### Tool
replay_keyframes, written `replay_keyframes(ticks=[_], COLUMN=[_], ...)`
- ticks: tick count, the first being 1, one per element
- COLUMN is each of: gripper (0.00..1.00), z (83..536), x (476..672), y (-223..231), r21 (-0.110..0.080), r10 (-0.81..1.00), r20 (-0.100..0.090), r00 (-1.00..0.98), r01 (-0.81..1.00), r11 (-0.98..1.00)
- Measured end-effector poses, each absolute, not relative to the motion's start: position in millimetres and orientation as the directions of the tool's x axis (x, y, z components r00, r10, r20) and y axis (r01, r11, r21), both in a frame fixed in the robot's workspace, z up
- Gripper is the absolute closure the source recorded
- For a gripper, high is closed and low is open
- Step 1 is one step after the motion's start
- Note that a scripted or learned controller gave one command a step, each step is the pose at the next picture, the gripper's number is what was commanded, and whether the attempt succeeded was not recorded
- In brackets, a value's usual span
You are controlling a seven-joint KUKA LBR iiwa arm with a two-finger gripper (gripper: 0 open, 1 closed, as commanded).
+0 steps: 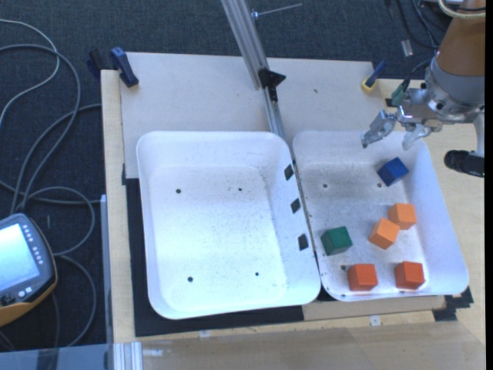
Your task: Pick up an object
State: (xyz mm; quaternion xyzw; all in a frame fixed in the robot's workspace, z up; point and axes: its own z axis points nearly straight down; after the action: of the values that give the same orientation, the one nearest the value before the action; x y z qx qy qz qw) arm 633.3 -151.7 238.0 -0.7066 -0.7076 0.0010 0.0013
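You see a pale wooden table [192,91] carrying two white bins side by side: left bin [154,160], right bin [443,206].

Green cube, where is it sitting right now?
The green cube lies in the right-hand bin near its left wall, left of the orange cubes and below the blue cube.

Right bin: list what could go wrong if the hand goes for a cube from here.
1. The blue cube lies close to the right bin's far right wall, so the hand may strike the rim.
2. The two light orange cubes nearly touch; a grasp could nudge one aside.
3. The red-orange cubes sit near the front rim.
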Motion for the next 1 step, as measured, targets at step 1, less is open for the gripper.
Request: replay_keyframes(ticks=[1], gripper=[0.00], z=[131.3], x=[649.8], y=[-212.2], r21=[0.003], r10=[1.000], r20=[-0.002], r00=[-0.001], r01=[1.000], r11=[0.001])
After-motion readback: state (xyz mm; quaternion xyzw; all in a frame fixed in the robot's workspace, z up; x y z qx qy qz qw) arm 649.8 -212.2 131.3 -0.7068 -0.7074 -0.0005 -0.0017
